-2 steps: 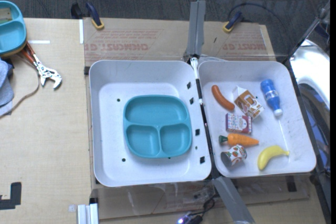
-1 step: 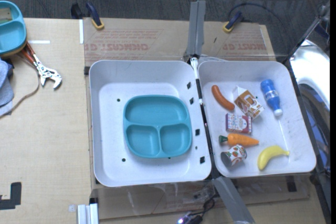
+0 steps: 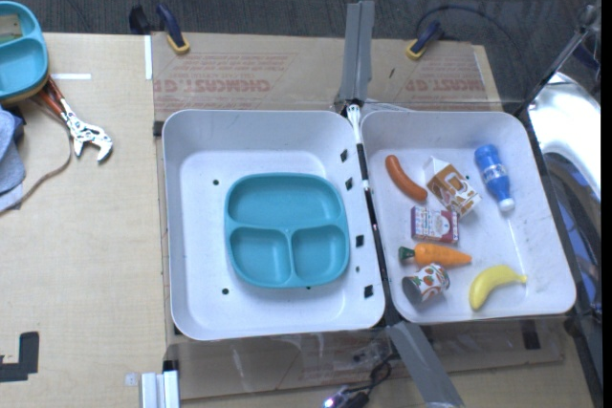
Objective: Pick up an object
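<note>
From the fixed camera above my bench, two shallow white bins sit side by side. The left bin [image 3: 182,205] holds a teal divided plate [image 3: 287,229] at its middle. The right bin [image 3: 545,205] holds the small things I may pick from. Taking that bin as a clock face: a blue bottle [image 3: 493,173] lies at two o'clock, an orange sausage [image 3: 405,178] at ten, a small carton [image 3: 453,189] near the centre top, a red packet [image 3: 433,225] at the centre, a toy carrot [image 3: 436,254] just below it, a small can [image 3: 428,283] at seven, and a banana [image 3: 495,286] at five.

The banana looks the easiest pick: I judge it light, stiff plastic, somewhat slick, lying apart from its neighbours. I would close across its thick middle, at right angles to its curve.

My gripper cannot be made out at this moment, so I cannot tell how it stands or how the banana lies relative to it; a pale curve of my arm [image 3: 564,124] sits at three o'clock, beyond the bin's rim.
</note>
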{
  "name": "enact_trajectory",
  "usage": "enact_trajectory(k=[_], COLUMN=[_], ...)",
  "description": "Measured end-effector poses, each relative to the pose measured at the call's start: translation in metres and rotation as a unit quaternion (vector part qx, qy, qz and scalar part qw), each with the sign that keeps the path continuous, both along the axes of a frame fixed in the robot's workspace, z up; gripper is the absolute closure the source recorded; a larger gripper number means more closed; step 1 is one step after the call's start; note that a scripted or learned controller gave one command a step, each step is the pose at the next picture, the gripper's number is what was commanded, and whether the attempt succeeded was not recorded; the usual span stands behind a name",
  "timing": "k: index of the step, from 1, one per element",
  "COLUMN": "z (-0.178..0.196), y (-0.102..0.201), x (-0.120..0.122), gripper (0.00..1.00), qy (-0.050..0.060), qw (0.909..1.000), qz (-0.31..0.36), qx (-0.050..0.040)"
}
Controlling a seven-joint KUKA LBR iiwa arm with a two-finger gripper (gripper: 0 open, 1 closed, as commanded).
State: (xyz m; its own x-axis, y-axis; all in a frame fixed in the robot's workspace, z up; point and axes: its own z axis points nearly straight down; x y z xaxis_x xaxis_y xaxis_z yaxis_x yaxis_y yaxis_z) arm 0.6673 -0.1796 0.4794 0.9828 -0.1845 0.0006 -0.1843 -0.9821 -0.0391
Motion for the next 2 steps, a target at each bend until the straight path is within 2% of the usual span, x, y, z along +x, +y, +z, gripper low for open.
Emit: enact_trajectory(k=[2], z=[0.0151], y=[0.0017], x=[0.0025], gripper=[1.0], qy=[-0.002], qw=[1.0], qz=[-0.001], qx=[0.0071])
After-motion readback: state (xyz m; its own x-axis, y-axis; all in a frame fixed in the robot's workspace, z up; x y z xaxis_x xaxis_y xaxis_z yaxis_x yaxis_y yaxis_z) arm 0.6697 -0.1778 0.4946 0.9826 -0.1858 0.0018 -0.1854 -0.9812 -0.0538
